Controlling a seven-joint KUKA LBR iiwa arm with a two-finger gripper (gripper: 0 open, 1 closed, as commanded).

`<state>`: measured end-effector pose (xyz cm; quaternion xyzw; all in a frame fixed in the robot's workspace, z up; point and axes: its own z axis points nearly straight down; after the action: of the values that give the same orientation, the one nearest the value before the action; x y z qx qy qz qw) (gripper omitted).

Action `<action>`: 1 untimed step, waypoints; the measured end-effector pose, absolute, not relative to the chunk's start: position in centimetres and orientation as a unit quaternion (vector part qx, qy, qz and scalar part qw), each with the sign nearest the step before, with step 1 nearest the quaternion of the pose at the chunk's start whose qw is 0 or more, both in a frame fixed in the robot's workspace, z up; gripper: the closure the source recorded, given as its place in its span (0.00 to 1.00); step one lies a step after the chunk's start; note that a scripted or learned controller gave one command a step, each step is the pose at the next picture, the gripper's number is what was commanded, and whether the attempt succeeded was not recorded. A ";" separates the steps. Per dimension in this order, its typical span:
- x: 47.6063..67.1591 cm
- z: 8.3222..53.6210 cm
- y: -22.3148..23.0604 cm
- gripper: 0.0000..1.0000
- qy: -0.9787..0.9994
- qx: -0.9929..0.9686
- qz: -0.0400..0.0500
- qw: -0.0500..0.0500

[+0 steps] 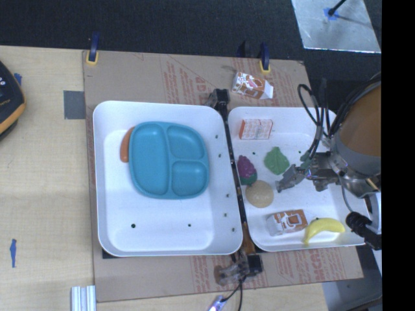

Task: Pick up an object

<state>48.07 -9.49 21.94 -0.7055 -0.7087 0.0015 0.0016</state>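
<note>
The right bin (295, 118) holds several small items: an orange-and-white carton (255, 129), a green leafy piece (277, 160), a purple grape bunch (246, 168), a beige round bun (259, 194), a brown-and-white carton (287, 222) and a yellow banana (323, 229). My gripper (291, 178) hangs over the middle of this bin, just right of the bun and below the green piece. Nothing shows between its fingers. The arm comes in from the right.
The left bin (110, 229) carries a blue divided plate (169, 160) with an orange item (124, 146) tucked under its left edge. A small packet (252, 86) lies on the cardboard beyond the right bin. Cables (316, 112) loop over the right bin's far corner.
</note>
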 end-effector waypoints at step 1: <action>50.6 14.2 -15.3 0.00 -0.709 -0.706 0.002 0.002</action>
<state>50.58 -15.28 14.24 -0.7055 -0.7087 0.0022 0.0016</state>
